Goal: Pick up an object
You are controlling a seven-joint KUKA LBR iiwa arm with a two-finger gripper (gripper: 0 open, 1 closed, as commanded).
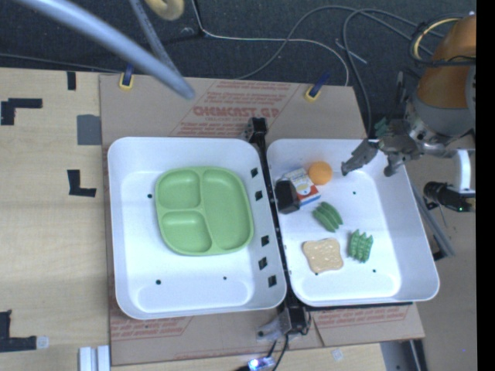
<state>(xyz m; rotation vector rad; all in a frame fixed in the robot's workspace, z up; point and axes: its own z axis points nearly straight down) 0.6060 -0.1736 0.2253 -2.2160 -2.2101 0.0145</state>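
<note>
A flat brown cardboard sheet (232, 107) is lying across the middle of the frame, serving as a base under the two bins. Red print on it is reading "CHEMCAST GP"; the smaller lines around that are too fine to read.

Two shallow white plastic bins are sitting side by side on it. The left bin (131, 230) is filling the centre left of the frame and is holding a pale green plastic plate with three compartments (205, 210), lying flat near its middle.

The right bin (402, 261) is filling the centre right and is holding all the small graspable items, so the target for picking is most likely here. Toward its lower middle a tan toy slice of bread (322, 255) is lying flat. Just right of it a green ridged toy vegetable (360, 246) is resting, and above them a darker green toy pod (328, 216). Near the bin's upper left, a small carton in white, red and blue with a black end (294, 192) is lying down; its label is too blurred to read. A small orange toy ball (319, 172) is touching it.

The grey arm's two-finger gripper (375, 161) is hovering over the right bin's upper right edge, fingers spread apart, clamping nothing, well apart from the items.
</note>
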